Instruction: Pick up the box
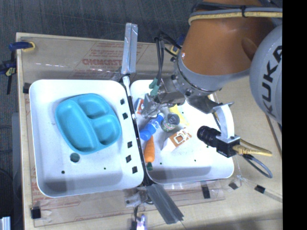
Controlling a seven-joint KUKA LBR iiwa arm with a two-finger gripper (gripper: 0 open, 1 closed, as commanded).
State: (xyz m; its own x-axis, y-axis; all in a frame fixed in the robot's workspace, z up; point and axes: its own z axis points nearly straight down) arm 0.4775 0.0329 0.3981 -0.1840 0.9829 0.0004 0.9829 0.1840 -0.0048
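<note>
Gripper (pixel 152 101), finger state we cannot tell, hangs over the right bin (pixel 218 169) at its upper left; we list the box (pixel 178 139) lower right of it, apart, long axis slanting up-right, beside the carrot (pixel 149 150).

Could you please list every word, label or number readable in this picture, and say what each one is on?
"KUKA", partly cut off, on the grey arm.
Red lettering on the bench sheet behind the bins: too blurred to read.
Printed pattern on the small box in the right bin: too small to read.
</note>
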